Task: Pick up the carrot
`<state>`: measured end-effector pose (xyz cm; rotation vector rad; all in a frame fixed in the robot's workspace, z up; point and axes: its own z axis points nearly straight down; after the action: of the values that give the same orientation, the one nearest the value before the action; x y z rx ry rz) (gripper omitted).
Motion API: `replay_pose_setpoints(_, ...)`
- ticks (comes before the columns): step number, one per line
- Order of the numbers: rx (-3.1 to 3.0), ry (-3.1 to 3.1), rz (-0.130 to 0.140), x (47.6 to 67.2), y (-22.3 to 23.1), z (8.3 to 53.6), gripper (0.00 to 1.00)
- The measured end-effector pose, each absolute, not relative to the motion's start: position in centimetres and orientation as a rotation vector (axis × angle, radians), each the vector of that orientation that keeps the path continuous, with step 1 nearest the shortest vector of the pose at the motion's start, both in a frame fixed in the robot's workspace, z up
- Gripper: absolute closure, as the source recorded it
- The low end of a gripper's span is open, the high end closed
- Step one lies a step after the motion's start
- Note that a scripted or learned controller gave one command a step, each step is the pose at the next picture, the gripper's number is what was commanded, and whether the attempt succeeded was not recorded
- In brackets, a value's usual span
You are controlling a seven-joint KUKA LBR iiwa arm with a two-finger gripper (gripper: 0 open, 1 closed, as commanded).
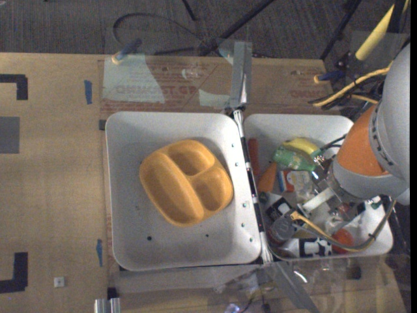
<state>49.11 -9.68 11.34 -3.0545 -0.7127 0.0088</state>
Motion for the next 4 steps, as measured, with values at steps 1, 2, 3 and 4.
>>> replay_pose_setpoints(1, -3.106, -0.472, -0.003, 52.1, -9.5, 8.6, 0.0)
replay_pose_setpoints(2, -3.105, -0.477, -0.002, 52.1, -9.4, 9.7, 1.0)
replay_pose_setpoints(3, -3.087, -0.577, 0.004, 47.9, -8.2, 18.4, 1.0)
replay_pose_setpoints(4, -3.091, -0.542, 0.006, 47.9, -4.9, 18.4, 1.0)
